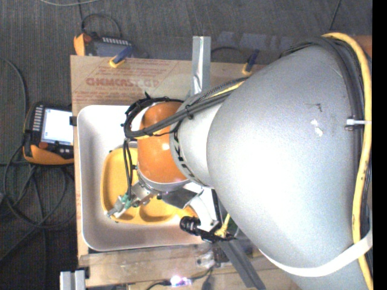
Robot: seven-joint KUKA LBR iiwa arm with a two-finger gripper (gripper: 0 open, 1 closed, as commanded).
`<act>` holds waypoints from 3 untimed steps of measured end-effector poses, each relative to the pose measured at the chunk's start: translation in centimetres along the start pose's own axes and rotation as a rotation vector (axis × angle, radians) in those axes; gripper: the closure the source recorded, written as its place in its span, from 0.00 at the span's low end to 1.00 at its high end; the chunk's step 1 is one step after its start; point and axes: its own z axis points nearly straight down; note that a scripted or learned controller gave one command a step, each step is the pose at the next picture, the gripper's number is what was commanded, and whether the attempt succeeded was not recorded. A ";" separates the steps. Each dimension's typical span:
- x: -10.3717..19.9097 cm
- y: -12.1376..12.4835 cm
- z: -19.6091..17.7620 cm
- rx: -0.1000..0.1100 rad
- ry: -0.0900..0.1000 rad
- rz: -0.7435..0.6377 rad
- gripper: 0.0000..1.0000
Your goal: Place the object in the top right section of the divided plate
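Observation:
A yellow divided plate [112, 173] lies in the left white bin [91, 128]. My arm's big grey body covers most of it, along with the right side of the view. The orange band [158, 151] sits above the plate's middle. My gripper [121, 208] reaches down to the plate's lower left part, close to its rim. A small green and white bit shows at the gripper's tip; I cannot tell if it is a held object. The plate's dividers and its other sections are mostly hidden under the wrist.
The bin rests on a brown board [133, 77] held by a blue-yellow clamp [120, 55]. A control pendant [51, 133] lies on the carpet to the left, among cables. A metal post [201, 62] stands behind the bin.

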 end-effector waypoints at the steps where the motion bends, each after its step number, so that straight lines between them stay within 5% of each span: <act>1: -0.6 3.3 2.2 0.000 0.004 0.350 0.00; 2: -0.6 3.3 2.2 -0.003 0.004 0.350 0.00; 3: -2.4 4.2 2.2 -0.006 0.004 0.131 0.00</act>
